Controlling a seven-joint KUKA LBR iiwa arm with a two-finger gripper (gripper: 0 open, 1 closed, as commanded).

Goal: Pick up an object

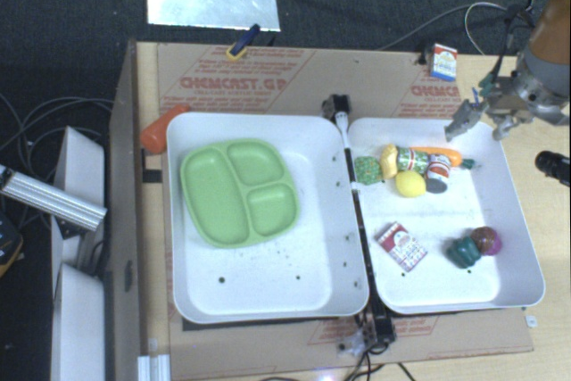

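Note:
The right bin (513, 219) holds a loose cluster at its back: a green item (368, 169), a yellow fruit (389, 161), a green-and-white can (412, 160), an orange carrot (443, 153), a lemon (409, 184) and a small red-topped can (437, 175). Nearer the front lie a red-and-white packet (401, 246), a teal object (463, 252) and a dark red ball (485, 238). My gripper (482, 120) hangs over the bin's back right rim, above and to the right of the carrot. Its fingers are spread and open, with nothing between them.
A green divided plate (239, 191) lies in the left bin (312, 281). An orange object (156, 131) sits off that bin's back left corner. A small red, white and blue carton (443, 62) stands on the bench behind the right bin. A blue-and-yellow clamp (242, 42) rests at the bench's back edge.

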